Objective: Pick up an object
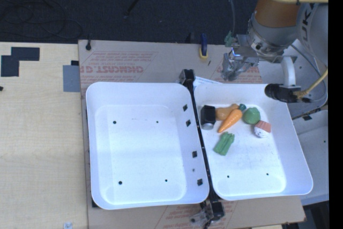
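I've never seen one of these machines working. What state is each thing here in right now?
Gripper: raised over the right bin's far rim, holding nothing visible.
Carrot: lying in the right bin.
Black block: against the divider, beside the carrot.
Green ball: resting loose.
Green piece: lying apart from the others.
Left bin: flat on the bench.

Toys [229, 118] in right bin [278, 179]

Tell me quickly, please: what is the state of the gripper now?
Gripper: raised above the far edge of the right bin, holding nothing; open or closed cannot be told.
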`<state>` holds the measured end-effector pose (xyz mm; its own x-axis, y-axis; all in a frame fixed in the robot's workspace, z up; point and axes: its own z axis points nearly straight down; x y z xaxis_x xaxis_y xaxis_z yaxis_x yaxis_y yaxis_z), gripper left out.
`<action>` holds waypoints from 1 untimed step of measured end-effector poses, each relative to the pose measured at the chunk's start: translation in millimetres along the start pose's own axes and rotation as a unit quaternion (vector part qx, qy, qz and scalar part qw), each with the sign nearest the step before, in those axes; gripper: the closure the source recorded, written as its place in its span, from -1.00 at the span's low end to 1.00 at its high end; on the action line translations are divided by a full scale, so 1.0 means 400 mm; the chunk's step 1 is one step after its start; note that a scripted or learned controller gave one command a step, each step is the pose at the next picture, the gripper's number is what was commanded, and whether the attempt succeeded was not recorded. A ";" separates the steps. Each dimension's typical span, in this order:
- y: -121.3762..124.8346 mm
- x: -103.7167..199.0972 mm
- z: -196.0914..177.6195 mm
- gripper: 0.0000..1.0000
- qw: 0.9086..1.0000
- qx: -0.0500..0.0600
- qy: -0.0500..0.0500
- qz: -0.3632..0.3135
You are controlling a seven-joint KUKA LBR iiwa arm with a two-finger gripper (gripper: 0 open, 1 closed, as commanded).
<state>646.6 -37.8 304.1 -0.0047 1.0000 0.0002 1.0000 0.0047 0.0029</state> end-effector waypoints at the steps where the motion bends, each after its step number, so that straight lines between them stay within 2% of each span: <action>1: -0.193 0.085 0.238 1.00 1.000 0.010 0.001 0.003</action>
<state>569.6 -4.3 208.8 0.0005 1.0000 0.0022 0.9999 -0.0004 -0.0168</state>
